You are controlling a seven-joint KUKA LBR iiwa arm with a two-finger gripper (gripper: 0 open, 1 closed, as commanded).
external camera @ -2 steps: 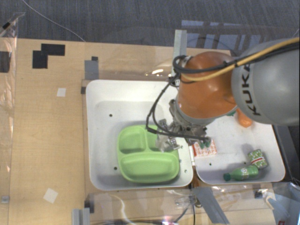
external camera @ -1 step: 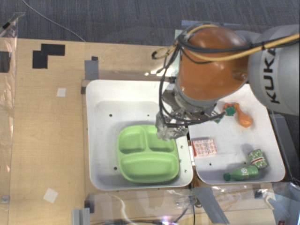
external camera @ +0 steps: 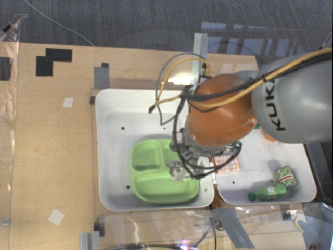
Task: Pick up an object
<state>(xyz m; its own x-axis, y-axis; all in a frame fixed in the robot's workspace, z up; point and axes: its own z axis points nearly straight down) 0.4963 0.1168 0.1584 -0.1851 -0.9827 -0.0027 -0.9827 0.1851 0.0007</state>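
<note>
so I'm hanging my gripper (external camera: 179, 172) right over the green divided tray (external camera: 156, 173) in the left bin (external camera: 112, 139), can't tell whether my jaws are apart, probably going for its rim.

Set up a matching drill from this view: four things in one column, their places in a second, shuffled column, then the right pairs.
Things:
1. green divided tray
2. green bottle
3. gripper
4. small green-and-red can

Places:
A. over the tray's right edge
B. lying near the right bin's front wall
C. in the left bin
D. in the right bin, just behind the bottle

Pairs: 1-C, 2-B, 3-A, 4-D
</note>
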